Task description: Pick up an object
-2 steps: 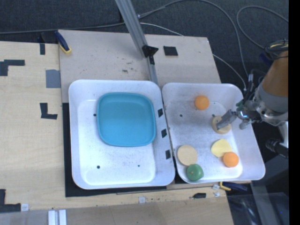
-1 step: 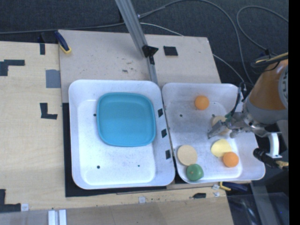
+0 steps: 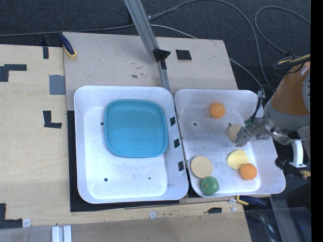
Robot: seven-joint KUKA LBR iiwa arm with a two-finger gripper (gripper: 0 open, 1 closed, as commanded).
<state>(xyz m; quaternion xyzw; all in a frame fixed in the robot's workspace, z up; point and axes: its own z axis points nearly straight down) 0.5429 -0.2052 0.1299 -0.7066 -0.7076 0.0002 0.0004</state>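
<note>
Pale wood bench (image 3: 30, 135) carries two shallow white bins side by side, dark floor and cables beyond. In the right bin (image 3: 202, 102), a small tan object (image 3: 233, 132) lies near the right wall, and the gripper (image 3: 242, 136) sits right at it, touching or nearly so. Whether the fingers are spread or pressed together cannot be told; nothing is visibly pinched between them.

That tan piece looks small, rounded and light, probably a rigid toy-like thing, smooth enough to slip out of a shallow pinch. Taking it across its middle, low down, seems safest.

Around it: an orange ball (image 3: 217, 110) up and to the left, a yellow piece (image 3: 237, 159) touching a second orange ball (image 3: 248, 171) below, then a tan disc (image 3: 201, 166) and a green ball (image 3: 209, 185) at the front edge. Bare bin floor lies open to the left of the tan object; the right wall is close, leaving little room on that side. Straight up looks the clearest way out. The left bin (image 3: 86, 150) holds a blue plate (image 3: 136, 128).
</note>
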